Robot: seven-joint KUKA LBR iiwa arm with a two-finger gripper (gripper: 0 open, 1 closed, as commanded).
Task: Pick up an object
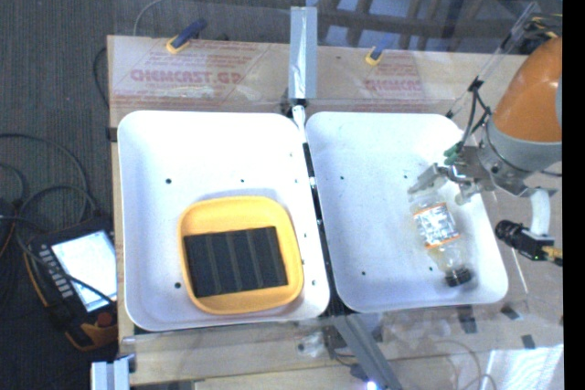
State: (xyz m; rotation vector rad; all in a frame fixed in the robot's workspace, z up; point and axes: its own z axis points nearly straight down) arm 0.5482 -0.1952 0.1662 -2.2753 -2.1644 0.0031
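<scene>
Gripper is low over the right bin, near its right side, just above the top end of the bottle. Bottle lies flat on the bin floor, cap toward the front edge. Can't tell if the gripper is open or closed, nothing visibly held. Yellow tray sits in the left bin, well apart. Looks like pre-grasp: grab and lift both still to do

Wooden bench, two white bins side by side
</scene>
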